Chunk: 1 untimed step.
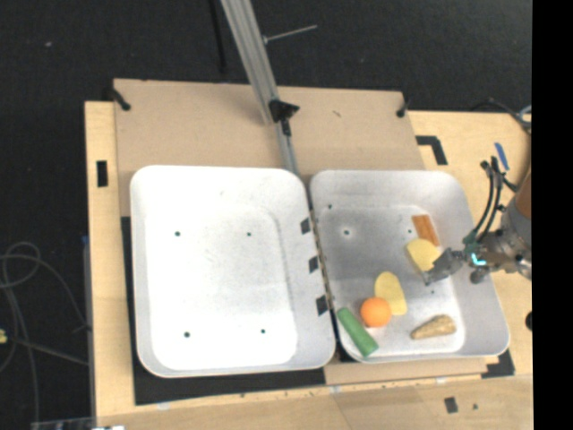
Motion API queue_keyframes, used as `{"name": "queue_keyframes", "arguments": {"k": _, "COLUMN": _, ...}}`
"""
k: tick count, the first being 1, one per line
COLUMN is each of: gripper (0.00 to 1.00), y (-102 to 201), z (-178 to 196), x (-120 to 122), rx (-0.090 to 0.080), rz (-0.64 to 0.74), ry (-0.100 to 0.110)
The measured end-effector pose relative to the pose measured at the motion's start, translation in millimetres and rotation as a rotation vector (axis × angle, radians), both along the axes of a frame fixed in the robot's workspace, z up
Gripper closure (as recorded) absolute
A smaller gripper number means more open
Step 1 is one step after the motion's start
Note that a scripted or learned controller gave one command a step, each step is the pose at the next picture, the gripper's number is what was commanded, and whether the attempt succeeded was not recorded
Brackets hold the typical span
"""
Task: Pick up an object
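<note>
The end effector (452, 263) reaches in from the right over the right bin (376, 200), its dark fingers low near that bin's right side. How far apart the fingers stand cannot be told, and nothing shows between them. Just beside its tip, to the left, lies a pale yellow block (422, 254), close enough that touching or not is unclear. An orange-brown block (424, 228) sits just above that one. Down and to the left of the end effector rest a yellow rounded piece (390, 292) and an orange ball (376, 312), touching each other. A green stick (356, 331) lies farther down-left, by the bin's corner. Below the end effector sits a tan wedge (433, 328). The left bin (215, 267) is well apart, across the table (349, 119).
</note>
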State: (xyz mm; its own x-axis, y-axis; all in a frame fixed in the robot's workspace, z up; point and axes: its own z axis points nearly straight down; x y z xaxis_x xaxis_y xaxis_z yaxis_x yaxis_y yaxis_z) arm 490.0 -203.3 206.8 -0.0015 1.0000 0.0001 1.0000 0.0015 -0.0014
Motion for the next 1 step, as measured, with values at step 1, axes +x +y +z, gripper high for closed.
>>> {"name": "queue_keyframes", "arguments": {"k": 1, "gripper": 0.00, "y": 0.2, "z": 2.0, "x": 1.1, "rx": -0.001, "rz": -0.001, "ry": -0.005}}
